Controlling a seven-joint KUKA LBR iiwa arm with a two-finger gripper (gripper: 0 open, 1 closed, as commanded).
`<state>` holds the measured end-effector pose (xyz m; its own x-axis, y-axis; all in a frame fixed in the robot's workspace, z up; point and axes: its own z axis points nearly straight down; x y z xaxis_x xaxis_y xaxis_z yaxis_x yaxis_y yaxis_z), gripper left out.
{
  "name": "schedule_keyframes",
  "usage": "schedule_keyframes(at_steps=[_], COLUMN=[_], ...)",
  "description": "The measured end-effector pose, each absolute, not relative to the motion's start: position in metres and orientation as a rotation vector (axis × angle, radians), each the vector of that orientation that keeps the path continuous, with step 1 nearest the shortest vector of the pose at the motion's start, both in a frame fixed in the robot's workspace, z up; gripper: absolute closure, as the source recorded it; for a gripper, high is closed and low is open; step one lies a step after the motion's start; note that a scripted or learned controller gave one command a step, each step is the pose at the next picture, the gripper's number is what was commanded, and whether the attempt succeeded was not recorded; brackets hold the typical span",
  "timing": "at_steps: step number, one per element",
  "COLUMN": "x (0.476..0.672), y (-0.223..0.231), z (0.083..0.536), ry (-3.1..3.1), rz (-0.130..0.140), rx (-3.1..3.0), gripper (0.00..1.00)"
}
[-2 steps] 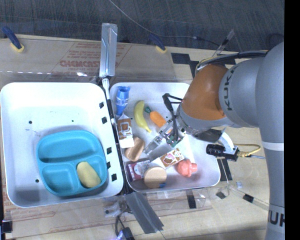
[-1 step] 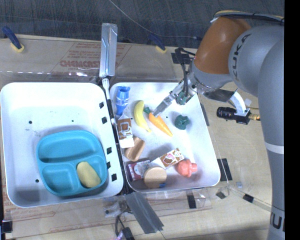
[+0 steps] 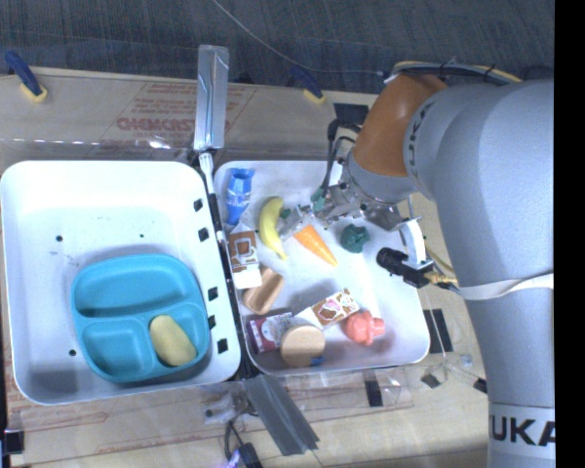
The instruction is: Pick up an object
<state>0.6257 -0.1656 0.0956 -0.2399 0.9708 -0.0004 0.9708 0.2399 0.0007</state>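
The gripper (image 3: pixel 324 203) hangs low in the right bin (image 3: pixel 409 344), near its top wall, w/ the big grey arm (image 3: pixel 487 164) coming in from the right. I can't tell if the claw is released or clenched; the wrist hides most of it and the tip is too small and dark to read. Nothing clearly sits in it, so I won't say it holds anything. The closest thing, and prob the one to grab, is the toy carrot (image 3: pixel 315 245). Taking the carrot as the landmark: the claw is just above it and a bit to the right, very near, maybe touching its green top, can't be sure. The carrot lies flat. Its long axis runs on a slant, from upper left to lower right, w/ the pointy orange tip aimed down-right and the leafy end up-left, toward the claw. The banana (image 3: pixel 270 226) is just left of the carrot, its long way nearly up-down. A small green thing (image 3: pixel 354 235) is just right of the carrot. My guess: the claw needs only a short drop down-left, and should close across the carrot's thin side, not along it. The banana is close, so it could get bumped.
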Motion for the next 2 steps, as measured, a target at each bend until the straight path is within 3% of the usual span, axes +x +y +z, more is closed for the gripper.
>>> schedule_keyframes(at_steps=[1, 2], x=[0.626, 0.651], y=[-0.165, -0.058], z=[0.106, 0.198], ry=[2.479, 2.578], rz=[0.001, 0.009], rx=[1.931, 1.787], gripper=[1.00, 1.00])
